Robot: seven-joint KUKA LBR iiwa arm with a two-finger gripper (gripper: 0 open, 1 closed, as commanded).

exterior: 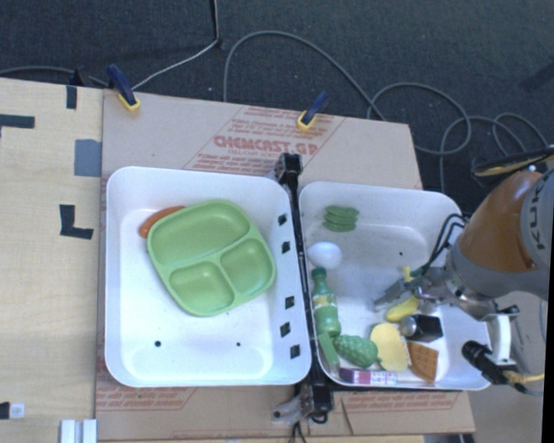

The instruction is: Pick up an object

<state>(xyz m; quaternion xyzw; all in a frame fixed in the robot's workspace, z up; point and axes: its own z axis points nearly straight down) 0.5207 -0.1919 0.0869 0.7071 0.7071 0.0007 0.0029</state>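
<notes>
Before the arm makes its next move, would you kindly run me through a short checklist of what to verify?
1. Hand over the right bin: ok.
2. Item caught in the hand: cannot tell; clutter hides its tip.
3. Target near: ok, a yellow piece lies just below it.
4. Neighbours crowd that piece: not ok, a black item touches it.
5. Green plate in the left bin, out of the way: ok.

Glossy plastic bins (124, 281), matt green plastic tray (211, 256), cardboard sheet (254, 144).

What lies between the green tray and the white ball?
In the camera view, the black divider between the bins separates the green tray from the white ball.
</notes>
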